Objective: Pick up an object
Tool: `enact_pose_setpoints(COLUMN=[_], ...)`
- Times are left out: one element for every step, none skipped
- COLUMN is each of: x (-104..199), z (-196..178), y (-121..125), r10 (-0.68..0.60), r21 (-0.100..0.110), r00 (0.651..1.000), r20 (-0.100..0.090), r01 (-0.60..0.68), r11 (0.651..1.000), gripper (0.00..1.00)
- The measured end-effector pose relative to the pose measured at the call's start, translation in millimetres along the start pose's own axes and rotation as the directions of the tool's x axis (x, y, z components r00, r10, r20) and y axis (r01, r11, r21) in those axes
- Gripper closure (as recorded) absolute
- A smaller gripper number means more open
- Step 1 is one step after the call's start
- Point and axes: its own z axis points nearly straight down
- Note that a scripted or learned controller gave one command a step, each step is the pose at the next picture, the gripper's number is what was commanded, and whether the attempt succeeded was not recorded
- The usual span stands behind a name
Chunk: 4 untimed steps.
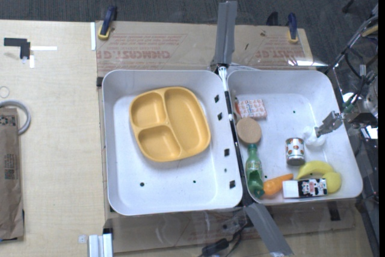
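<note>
My gripper (328,124) hangs low over the right bin (283,86), close to its right wall. Nothing shows in its grasp. Just left of it and below stands a small can (295,151). A yellow banana (319,170) lies in front of the can, with a white carton (305,188) against it. An orange carrot (278,185) and a green bottle (253,168) lie along the bin's left front. A round tan disc (248,130) and a pink-and-white packet (250,108) sit farther back on the left.
The left bin (120,177) holds a yellow divided plate (170,123). A grey divider bar (225,33) runs between the bins at the back. Cardboard (156,45) lies behind both bins, held by clamps. The bare middle of the right bin's floor (283,117) lies left of the gripper.
</note>
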Motion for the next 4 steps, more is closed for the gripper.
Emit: enact_pose_setpoints(x=[28.5, 22.3, 37.5, 36.4], z=[90.3, 85.0, 109.5, 103.8], y=[-24.8, -36.4, -23.8, -23.8], r10=[-0.108, 0.037, 0.009, 0.012], r21=[-0.003, -0.001, -0.001, 0.003], r00=[0.994, 0.999, 1.0, 1.0], r20=[0.0, -0.001, 0.0, -0.001], r01=[0.108, -0.037, -0.009, -0.012], r11=[0.994, 0.999, 1.0, 1.0], gripper=[0.0, 0.0, 0.0, 1.0])
